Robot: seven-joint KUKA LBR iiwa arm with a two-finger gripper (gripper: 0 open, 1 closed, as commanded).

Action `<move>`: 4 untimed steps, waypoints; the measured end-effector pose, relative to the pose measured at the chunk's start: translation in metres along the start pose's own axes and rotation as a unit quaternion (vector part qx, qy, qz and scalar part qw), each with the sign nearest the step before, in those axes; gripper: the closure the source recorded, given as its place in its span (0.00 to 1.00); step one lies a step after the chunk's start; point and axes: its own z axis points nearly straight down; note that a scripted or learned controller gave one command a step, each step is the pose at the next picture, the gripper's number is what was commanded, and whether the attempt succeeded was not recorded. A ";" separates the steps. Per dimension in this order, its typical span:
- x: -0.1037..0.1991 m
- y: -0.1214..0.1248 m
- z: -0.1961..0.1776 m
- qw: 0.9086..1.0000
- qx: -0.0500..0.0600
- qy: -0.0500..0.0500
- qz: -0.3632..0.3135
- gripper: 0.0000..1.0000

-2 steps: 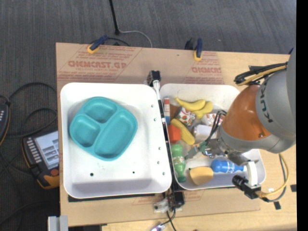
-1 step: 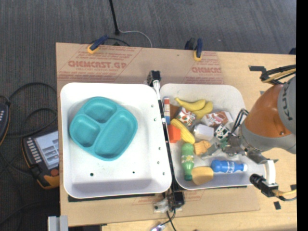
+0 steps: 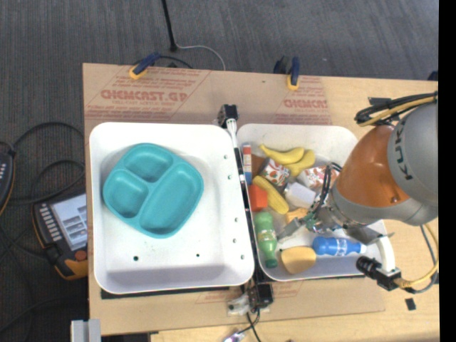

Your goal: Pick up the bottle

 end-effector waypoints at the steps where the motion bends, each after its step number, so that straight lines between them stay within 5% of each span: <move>1: -0.036 -0.008 0.001 0.998 0.002 0.005 0.060 0.00; 2: -0.061 -0.014 0.001 0.997 0.001 0.006 -0.071 0.00; 3: -0.058 -0.011 -0.010 0.997 -0.001 0.009 -0.073 1.00; 4: -0.060 -0.014 0.000 0.998 0.001 0.007 -0.062 1.00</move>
